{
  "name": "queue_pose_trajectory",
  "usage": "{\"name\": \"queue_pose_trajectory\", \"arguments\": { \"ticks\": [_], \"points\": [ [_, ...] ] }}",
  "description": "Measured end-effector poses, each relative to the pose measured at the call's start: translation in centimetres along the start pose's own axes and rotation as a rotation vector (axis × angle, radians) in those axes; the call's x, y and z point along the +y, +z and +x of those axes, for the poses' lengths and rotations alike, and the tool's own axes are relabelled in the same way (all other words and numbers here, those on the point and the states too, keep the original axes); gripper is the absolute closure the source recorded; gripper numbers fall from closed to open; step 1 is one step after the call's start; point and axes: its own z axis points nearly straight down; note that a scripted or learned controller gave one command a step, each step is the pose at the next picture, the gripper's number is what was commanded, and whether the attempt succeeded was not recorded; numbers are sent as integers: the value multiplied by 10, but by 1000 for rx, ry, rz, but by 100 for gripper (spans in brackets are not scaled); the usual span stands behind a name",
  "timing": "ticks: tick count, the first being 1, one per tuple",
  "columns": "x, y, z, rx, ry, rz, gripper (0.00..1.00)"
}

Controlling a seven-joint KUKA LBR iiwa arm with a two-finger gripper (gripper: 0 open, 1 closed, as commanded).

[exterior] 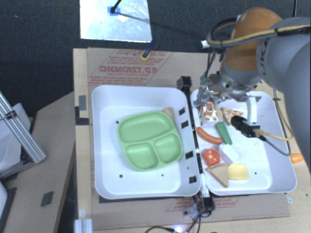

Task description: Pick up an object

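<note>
Metal and dark plastic make up the gripper [210, 101], which hangs low over the far left corner of the right bin [282, 178], just beside the divider between the two bins. Whether it is released or clenched I cannot tell; the hardware there is a tangle of glints and shadow, and nothing is plainly seen between its tips. By that reading, the pick is not yet done: no object is lifted, and the grasp and the raise both remain.

Right under the gripper lies a small orange-and-white piece [210, 114], too blurred to name. Next outward come a glossy sausage [209, 135], long and rounded, and a flat green stick [224, 132] touching it. Nearer the front sit a red tomato [211, 156], a white block [228, 154], a tan bread wedge [219, 174] and a soft yellow cheese piece [237, 172], all smooth like toy food.

Across the divider, the left bin [104, 130] holds a matte pale green tray [148, 141] with three compartments.
</note>
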Motion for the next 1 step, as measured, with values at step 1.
{"name": "queue_pose_trajectory", "arguments": {
  "ticks": [1],
  "points": [
    [-2, -15, 6, 1, 0, -1, 100]
  ]
}}
